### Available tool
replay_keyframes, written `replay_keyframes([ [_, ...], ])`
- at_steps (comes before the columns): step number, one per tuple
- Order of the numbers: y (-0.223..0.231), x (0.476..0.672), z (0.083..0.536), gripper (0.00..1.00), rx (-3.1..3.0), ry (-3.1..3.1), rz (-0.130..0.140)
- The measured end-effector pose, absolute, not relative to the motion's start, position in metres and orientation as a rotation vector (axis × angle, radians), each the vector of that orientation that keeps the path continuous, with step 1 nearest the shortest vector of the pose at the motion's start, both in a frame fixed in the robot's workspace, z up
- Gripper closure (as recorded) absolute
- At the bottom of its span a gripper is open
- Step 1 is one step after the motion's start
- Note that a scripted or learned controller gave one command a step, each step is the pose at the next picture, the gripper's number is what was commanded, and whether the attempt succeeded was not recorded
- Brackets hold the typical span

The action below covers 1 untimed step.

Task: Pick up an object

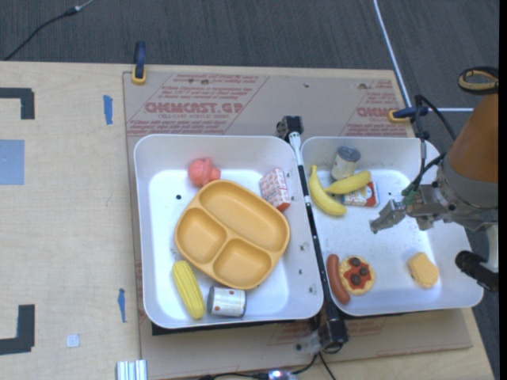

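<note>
Left bin (150,212): yellow divided plate (231,233), corn (188,289), can (226,301), pink ball (203,170), carton (274,188). Right bin (396,303): bananas (331,193), pizza slice (356,275), sausage (336,278), bread (424,270). Gripper (385,218) over right bin; jaws state unclear.

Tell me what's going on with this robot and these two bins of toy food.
A grey arm with an orange band reaches in from the right, its gripper hovering over the right bin with nothing between its fingers. A banana, hot dog, pizza slice and yellow block lie below. The left bin holds a divided yellow plate.
</note>
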<state>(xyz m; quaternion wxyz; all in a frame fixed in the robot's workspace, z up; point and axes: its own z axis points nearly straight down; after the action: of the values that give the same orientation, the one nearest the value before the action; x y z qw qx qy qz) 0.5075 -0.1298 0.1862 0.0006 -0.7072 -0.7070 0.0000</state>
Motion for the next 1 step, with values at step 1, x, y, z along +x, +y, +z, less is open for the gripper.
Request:
replay_keyframes([
  [1, -0.1558, 0.6138, 0.0897, 0.00, -2.221, -2.225, -0.006],
])
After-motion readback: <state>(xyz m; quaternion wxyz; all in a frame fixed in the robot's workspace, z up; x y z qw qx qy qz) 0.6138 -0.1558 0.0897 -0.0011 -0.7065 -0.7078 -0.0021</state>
